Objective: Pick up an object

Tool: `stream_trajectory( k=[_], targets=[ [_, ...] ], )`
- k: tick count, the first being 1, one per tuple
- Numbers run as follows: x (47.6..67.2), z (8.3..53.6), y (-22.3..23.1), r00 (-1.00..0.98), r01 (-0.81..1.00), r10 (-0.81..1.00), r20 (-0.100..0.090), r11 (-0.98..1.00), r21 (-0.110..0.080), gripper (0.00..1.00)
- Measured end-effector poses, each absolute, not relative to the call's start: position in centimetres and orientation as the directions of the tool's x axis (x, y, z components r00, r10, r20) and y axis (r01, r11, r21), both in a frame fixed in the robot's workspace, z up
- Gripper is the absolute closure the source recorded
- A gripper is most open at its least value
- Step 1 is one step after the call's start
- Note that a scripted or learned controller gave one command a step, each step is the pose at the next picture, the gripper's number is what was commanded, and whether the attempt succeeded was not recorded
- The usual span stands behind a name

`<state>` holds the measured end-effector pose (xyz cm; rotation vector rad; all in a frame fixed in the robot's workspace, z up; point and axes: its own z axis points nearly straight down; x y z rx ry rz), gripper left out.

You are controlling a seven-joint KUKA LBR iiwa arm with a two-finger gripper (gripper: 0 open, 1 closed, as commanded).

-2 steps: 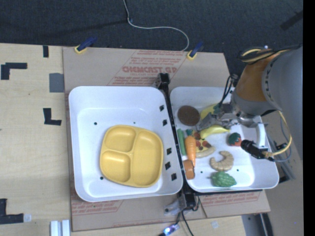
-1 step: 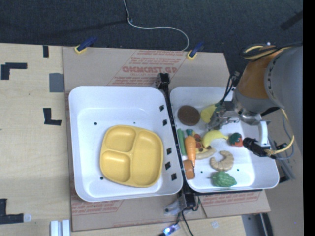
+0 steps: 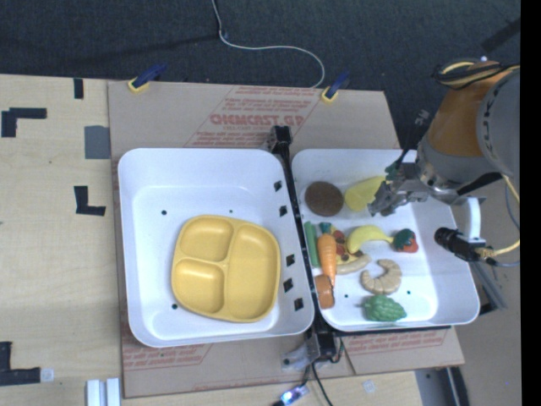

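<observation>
The right bin [image 3: 439, 311] holds several toy foods: a brown round cookie [image 3: 323, 198], a yellow piece [image 3: 362, 193], a banana [image 3: 368, 237], a carrot [image 3: 326, 259], a croissant [image 3: 382, 276], a green vegetable [image 3: 385, 309] and a small red and green piece [image 3: 407, 242]. My gripper [image 3: 389, 200] hangs over the back of this bin, just right of the yellow piece, with its dark fingers pointing down. Whether anything sits between them is hidden.
The left bin [image 3: 144, 227] holds a yellow divided plate [image 3: 226, 267]. A green stick [image 3: 311, 242] lies along the right bin's left wall. The arm's grey body [image 3: 473, 142] and a black cable fitting [image 3: 456, 245] overhang the right bin's right side.
</observation>
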<state>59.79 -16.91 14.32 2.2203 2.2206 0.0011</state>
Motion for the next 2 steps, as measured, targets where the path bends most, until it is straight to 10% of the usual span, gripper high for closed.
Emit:
stream_trajectory(
  k=[2],
  targets=[
    [59.2,22.5,-16.8,-0.001,1.000,1.000,0.000,0.001,0.001,1.00]
  ],
)
